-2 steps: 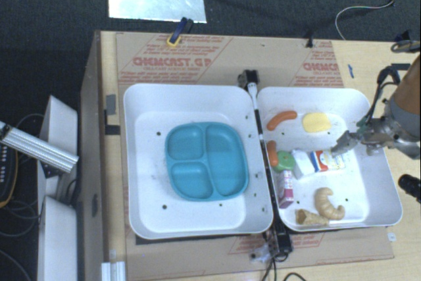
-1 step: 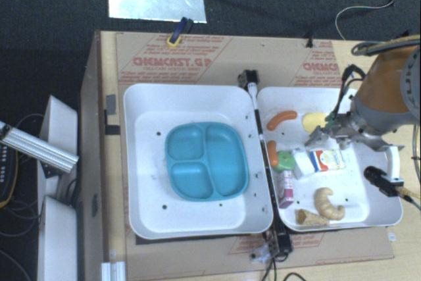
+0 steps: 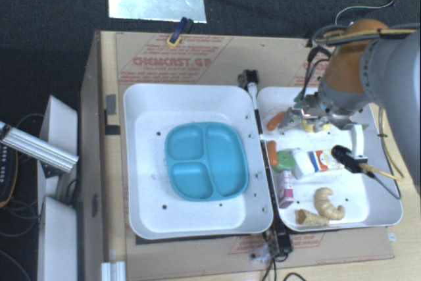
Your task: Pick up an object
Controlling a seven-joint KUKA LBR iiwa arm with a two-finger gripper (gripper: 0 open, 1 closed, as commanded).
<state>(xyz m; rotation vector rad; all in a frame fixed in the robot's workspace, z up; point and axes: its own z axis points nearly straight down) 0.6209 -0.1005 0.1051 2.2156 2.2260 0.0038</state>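
So the gripper is down in the right bin near its back edge, but can't tell if the claw's open or gripping anything. An orange carrot-looking piece lies just beside it by the back-left corner, with a small carton mid-bin and a blue plate in the left bin.

A single fixed camera looks down at a slant from well above the table, framing both white bins; the arm enters from the view's right edge.

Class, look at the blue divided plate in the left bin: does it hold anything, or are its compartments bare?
Bare. The blue divided plate shows plain blue in all its compartments; the small items lie in the right bin.
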